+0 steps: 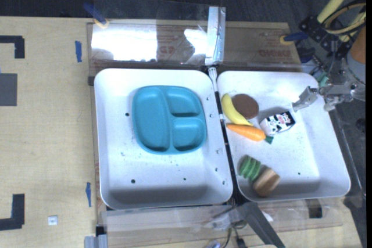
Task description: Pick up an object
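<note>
From above, the claw [317, 97] hangs over the right bin's [325, 180] far right edge; whether it is spread or closed I cannot tell. Just left of it lies a small black-and-white cow-patterned toy [277, 122], with a carrot [247, 132], a banana [233, 110] and a brown round piece [246, 105] farther left. Nearer the camera from the claw sits a green-and-tan piece [258, 174], perhaps a toy sandwich. Well left, a blue divided plate [170, 119] lies in the left bin [116, 183].
</note>
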